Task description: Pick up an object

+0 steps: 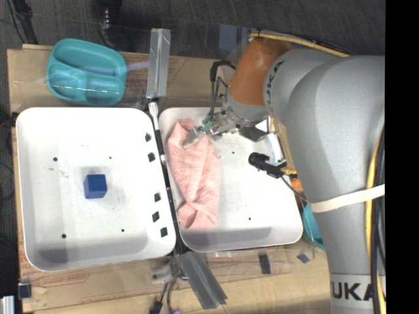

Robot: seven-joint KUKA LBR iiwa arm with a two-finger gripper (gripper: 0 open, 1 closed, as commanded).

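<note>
A crumpled pink cloth (pixel 198 175) lies along the left side of the right bin (pixel 262 221), stretching from its far edge to near its front. My gripper (pixel 196 136) reaches in from the right and sits low over the cloth's far end, touching or nearly touching it. The grey arm with its orange band (pixel 252 77) covers the bin's far right corner. A small blue cube (pixel 95 186) rests alone in the middle of the left bin (pixel 39 241).
A teal plastic container (pixel 86 70) stands on the bench beyond the left bin. A small black piece (pixel 264 163) juts over the right bin's right side beside the arm. A grey divider with black clips (pixel 157 175) separates the bins.
</note>
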